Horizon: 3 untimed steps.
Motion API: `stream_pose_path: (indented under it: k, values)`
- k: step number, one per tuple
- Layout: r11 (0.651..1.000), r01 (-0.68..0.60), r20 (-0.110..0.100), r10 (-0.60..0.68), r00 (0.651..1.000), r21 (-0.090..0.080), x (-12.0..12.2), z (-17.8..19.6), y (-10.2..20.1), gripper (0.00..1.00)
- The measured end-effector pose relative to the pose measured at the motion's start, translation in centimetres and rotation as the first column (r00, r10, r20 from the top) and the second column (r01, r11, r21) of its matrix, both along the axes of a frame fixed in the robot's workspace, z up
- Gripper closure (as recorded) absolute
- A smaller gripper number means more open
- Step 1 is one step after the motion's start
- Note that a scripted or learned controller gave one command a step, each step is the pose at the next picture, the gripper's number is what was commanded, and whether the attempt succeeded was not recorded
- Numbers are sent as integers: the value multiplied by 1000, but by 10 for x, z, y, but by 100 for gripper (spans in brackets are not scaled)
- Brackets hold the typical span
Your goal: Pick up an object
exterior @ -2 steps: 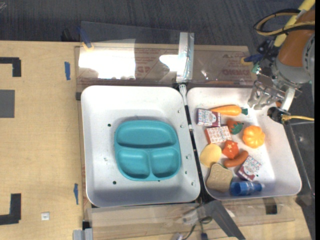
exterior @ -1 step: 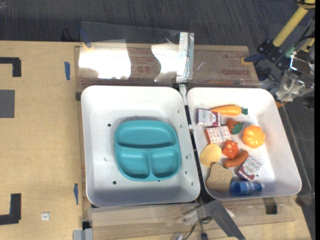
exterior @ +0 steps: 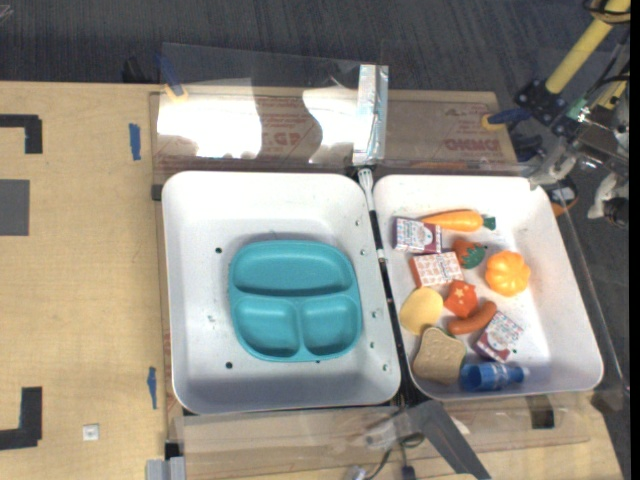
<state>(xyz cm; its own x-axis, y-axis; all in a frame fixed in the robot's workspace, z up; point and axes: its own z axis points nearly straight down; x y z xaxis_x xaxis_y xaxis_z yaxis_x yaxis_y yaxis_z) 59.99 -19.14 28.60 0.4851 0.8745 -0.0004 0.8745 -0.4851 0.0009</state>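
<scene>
Risk judged: toys in right bin [exterior: 560, 268] lay packed, many touching; fingers descending there could snag neighbour or pinch two at once, and rounded pieces could roll free.

Likeliest target: carrot [exterior: 452, 220], orange, tapered, green tip, lying flat at 12 o'clock of pile, tip pointing 3 o'clock, just beside small carton [exterior: 416, 234]. Orange pumpkin-like toy [exterior: 507, 272] sat at 3 o'clock, blue bottle [exterior: 490, 375] at 6 o'clock.

Left bin [exterior: 190, 268] held teal divided tray [exterior: 295, 299].

Gripper [exterior: 572, 163] hung at 1 o'clock past bin corner; pincer state could not be told.
</scene>
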Motion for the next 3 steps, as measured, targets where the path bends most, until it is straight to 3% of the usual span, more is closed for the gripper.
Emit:
stream_pose_path:
  k: [1, 2, 3]
  values:
    - [973, 229, -7, -229, 973, 2, 29, -90, 48, 0]
    - [890, 456, -2, -456, 890, 0, 59, -100, -6, 0]
    - [811, 585, 1, -585, 811, 2, 58, -71, 36, 0]
